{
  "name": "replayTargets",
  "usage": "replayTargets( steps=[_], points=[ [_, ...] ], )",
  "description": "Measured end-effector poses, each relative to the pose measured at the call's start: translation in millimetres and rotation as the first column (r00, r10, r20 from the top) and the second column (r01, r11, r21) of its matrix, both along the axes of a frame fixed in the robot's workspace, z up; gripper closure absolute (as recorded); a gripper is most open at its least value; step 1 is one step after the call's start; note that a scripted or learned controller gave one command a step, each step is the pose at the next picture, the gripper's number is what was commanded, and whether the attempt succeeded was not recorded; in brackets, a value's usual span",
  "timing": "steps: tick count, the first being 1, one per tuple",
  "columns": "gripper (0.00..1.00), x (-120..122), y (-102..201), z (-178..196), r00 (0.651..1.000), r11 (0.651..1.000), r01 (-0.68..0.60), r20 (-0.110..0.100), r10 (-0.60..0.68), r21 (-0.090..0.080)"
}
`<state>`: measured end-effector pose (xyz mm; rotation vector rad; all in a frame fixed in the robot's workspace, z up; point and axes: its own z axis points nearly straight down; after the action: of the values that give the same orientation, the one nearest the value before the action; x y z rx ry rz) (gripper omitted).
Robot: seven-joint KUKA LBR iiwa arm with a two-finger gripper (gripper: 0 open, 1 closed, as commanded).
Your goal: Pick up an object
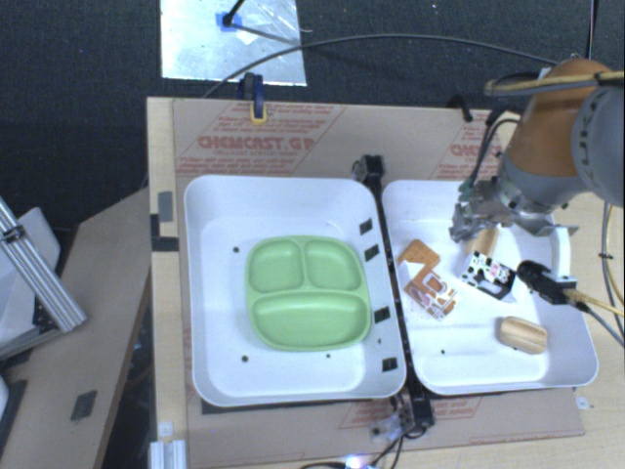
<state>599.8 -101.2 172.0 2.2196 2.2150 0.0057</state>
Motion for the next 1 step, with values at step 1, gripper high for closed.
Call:
replayTargets(
  steps=[1],
  points=[
    [1.0,1.3,-0.3,38.5,1.0,1.0,-0.006,-0.002,0.006,0.001]
  ],
)
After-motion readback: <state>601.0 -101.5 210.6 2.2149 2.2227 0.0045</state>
